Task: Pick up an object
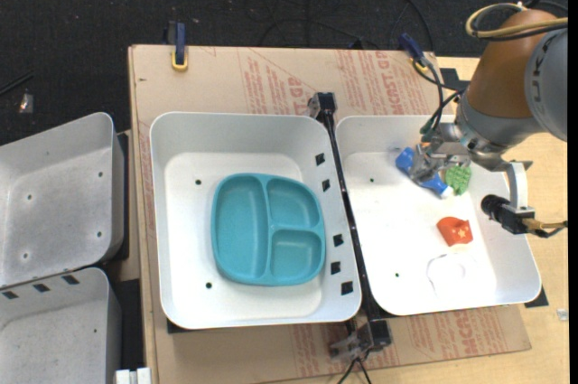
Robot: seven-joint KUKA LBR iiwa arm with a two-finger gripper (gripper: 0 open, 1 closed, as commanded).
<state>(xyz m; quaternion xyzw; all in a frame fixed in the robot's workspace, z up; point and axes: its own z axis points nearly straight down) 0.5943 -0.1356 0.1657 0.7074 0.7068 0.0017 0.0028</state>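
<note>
In the right bin (506, 278), my gripper (435, 165) reaches down at the upper right, among a cluster of small objects. A blue object (405, 160) lies just left of it, with another blue piece (440, 186) below it. Touching the gripper's right side is a green object (460, 178). Apart from these, a red-orange object (455, 230) lies lower in the same bin, and a pale, clear item (449, 268) sits below that. The arm's body hides how the fingers stand.
The left bin (176, 220) holds a teal divided plate (268, 229). A black divider (340, 201) runs between the bins. White bin lids (54, 192) lie off the bench to the left. Cables hang near the arm (510, 75) at right.
</note>
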